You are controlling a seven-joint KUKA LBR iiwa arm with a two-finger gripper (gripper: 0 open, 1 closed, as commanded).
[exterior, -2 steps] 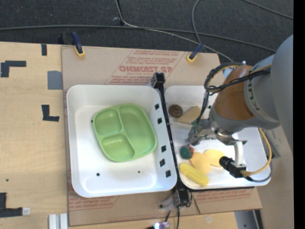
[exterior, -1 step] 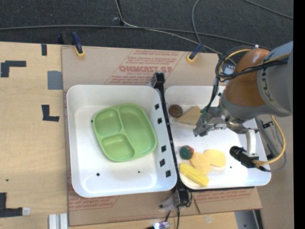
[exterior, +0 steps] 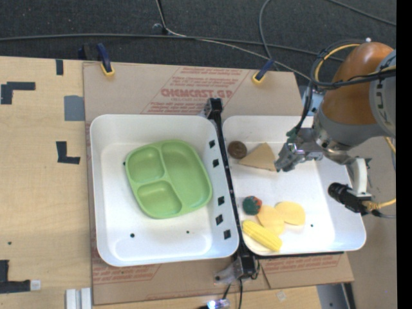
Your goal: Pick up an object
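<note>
Nearest the bottom of the frame, in the right bin [exterior: 335,237], lies a small cluster of toy food: a yellow corn cob [exterior: 262,237], two pale yellow rounded pieces [exterior: 283,214] touching each other, and a little red-and-green ball [exterior: 252,204] just above the cob. In the left bin [exterior: 103,172] a green three-compartment plate [exterior: 168,178] sits near the centre.

Higher in the right bin lies a tan wedge [exterior: 261,158], flat and triangular like a slice of bread or cheese, with a brown round piece [exterior: 237,149] just beside its left corner. The gripper [exterior: 286,159] hangs at the wedge's right edge, close to it or touching; whether its tips are spread or closed cannot be made out, and nothing is visibly between them.

The wedge looks the likely target, judging by that closeness. It lies low and flat, so the tips could skate over it or nudge it into the brown piece or the divider [exterior: 222,172] between the bins, instead of gripping it.
</note>
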